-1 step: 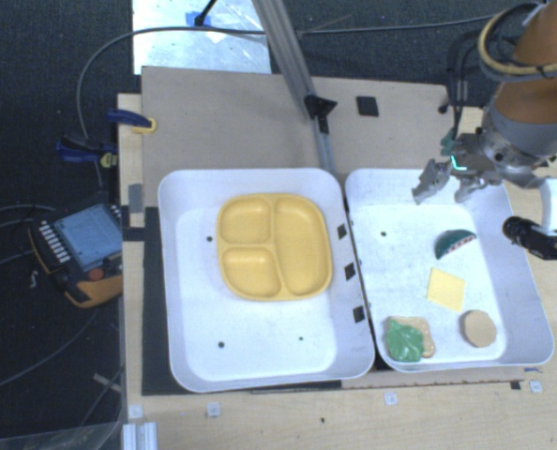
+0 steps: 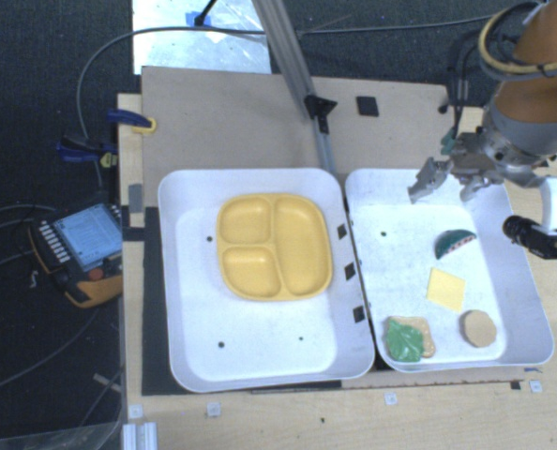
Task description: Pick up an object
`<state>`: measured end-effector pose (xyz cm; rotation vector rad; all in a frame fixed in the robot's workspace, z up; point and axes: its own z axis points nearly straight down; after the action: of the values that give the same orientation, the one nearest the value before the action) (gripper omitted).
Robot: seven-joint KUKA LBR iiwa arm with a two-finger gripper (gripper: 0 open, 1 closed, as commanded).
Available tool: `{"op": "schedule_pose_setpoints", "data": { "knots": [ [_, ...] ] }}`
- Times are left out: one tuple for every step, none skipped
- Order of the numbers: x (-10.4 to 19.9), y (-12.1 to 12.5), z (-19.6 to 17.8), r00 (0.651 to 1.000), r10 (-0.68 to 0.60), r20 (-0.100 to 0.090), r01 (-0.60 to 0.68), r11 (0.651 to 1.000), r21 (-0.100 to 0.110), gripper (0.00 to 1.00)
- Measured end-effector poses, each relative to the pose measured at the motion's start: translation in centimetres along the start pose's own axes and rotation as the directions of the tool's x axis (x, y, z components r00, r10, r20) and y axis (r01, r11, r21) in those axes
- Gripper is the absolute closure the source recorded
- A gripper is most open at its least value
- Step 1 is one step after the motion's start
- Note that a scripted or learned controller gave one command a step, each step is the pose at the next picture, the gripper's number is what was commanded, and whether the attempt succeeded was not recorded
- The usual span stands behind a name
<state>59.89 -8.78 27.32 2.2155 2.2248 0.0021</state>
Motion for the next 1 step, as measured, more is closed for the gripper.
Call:
{"op": "schedule_pose_setpoints", "data": {
  "knots": [
    [-0.29,-0.43,6.17,1.000,0.003,0.000,-0.003,1.000,0.006,0.00]
  ]
}}
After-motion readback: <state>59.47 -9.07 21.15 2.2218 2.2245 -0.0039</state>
